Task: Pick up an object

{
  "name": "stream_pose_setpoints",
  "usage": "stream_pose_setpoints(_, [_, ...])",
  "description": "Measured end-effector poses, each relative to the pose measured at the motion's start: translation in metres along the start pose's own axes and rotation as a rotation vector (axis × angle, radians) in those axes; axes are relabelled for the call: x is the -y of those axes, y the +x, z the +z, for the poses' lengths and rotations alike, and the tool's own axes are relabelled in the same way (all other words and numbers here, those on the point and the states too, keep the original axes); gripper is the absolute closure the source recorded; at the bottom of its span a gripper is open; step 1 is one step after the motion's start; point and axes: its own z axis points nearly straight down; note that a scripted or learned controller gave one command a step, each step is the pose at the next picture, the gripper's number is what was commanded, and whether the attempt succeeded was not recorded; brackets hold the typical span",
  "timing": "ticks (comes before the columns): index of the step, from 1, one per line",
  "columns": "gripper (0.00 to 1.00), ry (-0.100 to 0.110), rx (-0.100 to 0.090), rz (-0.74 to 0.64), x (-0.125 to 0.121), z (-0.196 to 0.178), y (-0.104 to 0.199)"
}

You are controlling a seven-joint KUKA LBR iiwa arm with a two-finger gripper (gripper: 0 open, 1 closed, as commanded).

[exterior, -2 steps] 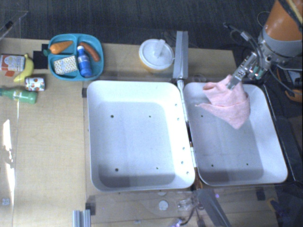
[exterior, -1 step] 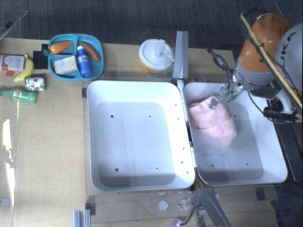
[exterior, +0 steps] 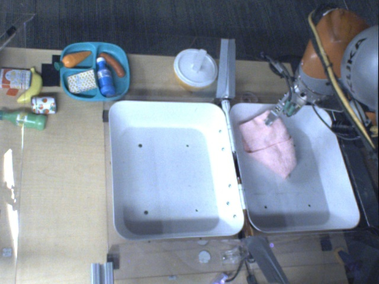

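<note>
1. The pincer [exterior: 278,113] is seen at the upper corner of the pink cloth [exterior: 269,142]; its grip state cannot be told
2. The cloth is spread just below the pincer in the right bin [exterior: 337,182]
3. Risk judged: a thin edge may be pinched, and the cloth may slip free on lifting

The grey arm [exterior: 355,58] enters from the frame's upper right, at about two o'clock, its orange band [exterior: 331,31] bulging above the wrist. From there the wrist slants down toward eight o'clock, narrowing to the claw [exterior: 278,112]. The claw is small and blurred, so how its tips stand cannot be made out. A yellow cable [exterior: 331,70] runs along the arm's side.
</note>
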Motion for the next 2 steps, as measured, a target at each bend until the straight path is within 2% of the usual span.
stream_pose_setpoints(1, [1.0,0.0,0.0,0.311,-0.023,-0.026,0.027])
stream_pose_setpoints(2, [1.0,-0.001,0.001,0.155,-0.036,-0.118,0.036])
